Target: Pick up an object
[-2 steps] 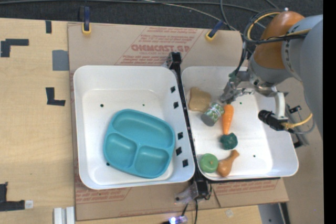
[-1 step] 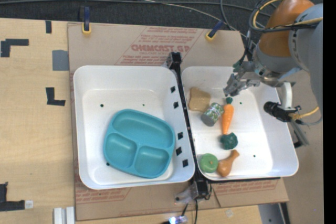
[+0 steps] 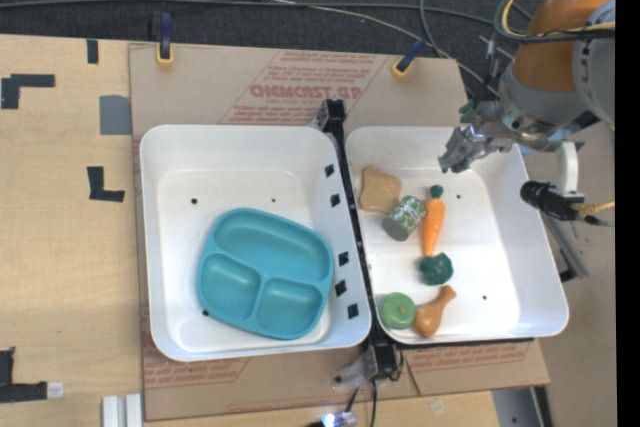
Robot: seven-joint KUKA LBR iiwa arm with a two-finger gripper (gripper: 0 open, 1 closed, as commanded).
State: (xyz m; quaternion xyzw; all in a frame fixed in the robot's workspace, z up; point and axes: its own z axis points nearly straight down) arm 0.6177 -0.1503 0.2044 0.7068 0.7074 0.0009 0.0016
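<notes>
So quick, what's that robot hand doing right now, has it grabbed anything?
Hand: above the right bin's upper edge, apart from the toys; whether it is open or closed cannot be told.

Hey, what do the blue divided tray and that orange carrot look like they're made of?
Blue divided tray: probably moulded plastic, smooth with a slight sheen and rounded compartment ridges. Carrot: likely toy plastic or rubber, uniform orange with a green cap; too small to be sure.
</notes>
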